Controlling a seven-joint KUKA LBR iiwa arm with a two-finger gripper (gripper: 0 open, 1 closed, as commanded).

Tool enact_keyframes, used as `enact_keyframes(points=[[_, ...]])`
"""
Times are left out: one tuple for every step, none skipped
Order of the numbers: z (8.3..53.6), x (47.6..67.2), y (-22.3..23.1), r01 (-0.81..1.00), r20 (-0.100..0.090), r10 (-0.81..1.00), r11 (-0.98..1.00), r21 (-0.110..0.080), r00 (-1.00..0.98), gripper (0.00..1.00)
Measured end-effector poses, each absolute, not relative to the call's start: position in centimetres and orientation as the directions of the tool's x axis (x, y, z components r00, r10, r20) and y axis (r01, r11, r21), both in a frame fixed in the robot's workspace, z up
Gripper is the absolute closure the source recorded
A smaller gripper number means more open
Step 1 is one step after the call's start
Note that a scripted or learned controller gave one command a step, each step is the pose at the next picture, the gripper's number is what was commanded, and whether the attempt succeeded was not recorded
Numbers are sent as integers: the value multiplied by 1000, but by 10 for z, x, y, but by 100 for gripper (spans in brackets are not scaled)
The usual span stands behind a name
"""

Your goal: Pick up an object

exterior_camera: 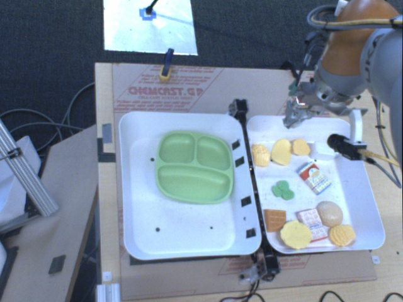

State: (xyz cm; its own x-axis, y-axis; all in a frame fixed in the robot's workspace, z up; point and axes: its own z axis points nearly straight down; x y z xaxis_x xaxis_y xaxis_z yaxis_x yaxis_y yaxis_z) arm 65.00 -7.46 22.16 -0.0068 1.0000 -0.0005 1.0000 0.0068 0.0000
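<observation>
Lying flat: red-white packet [314, 177].

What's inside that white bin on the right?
The right bin holds toy food: three yellow pieces near the top, a green piece, a small carton, and a cracker, cookies and a bun at the front. Anything beneath them is covered.

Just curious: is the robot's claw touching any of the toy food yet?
Apart. The camera view shows the gripper over the right bin's far edge, with bare white floor between it and the nearest yellow pieces.
</observation>
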Motion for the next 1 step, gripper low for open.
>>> enact_keyframes(points=[[214,639,-86,1000,-1,1000,1,-1,-1,100]])
